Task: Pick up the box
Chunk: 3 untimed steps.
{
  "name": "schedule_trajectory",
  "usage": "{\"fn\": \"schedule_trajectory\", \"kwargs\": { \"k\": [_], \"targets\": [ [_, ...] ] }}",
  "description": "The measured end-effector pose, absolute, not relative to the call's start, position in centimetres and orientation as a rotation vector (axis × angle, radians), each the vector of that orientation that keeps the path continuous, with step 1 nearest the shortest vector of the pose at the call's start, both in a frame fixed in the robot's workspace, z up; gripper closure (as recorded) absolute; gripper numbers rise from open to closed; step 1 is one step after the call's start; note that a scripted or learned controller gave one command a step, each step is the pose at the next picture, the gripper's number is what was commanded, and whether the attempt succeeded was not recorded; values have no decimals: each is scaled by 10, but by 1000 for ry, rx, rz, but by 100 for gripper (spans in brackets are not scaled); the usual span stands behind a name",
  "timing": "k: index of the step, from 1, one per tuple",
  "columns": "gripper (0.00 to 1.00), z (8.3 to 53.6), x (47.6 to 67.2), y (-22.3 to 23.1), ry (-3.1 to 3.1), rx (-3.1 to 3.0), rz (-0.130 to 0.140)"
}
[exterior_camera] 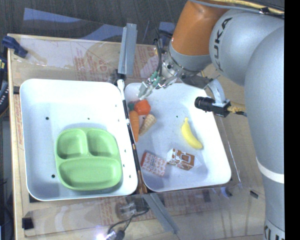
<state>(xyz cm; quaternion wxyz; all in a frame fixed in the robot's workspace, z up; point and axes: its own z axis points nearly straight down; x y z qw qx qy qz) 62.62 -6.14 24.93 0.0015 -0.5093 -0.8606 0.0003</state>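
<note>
Box point(154, 164): a small flat carton, orange-red with white patterned print, lying face up on the floor of the right bin point(217, 149), near that bin's front left corner. It sits slightly turned relative to the bin walls. A second small carton point(182, 159), brown and white, lies just beside it to the right, tilted; whether they touch cannot be told.
</note>
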Motion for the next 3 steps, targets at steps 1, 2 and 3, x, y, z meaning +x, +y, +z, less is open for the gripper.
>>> {"fn": "schedule_trajectory", "kwargs": {
  "k": [1,2,3],
  "targets": [
    [100,259,627,-61,-2704,-1594,-1],
    [100,277,648,-94,-2723,-1567,-1],
    [100,258,657,-93,-2961,-1046,2]
  ]
}}
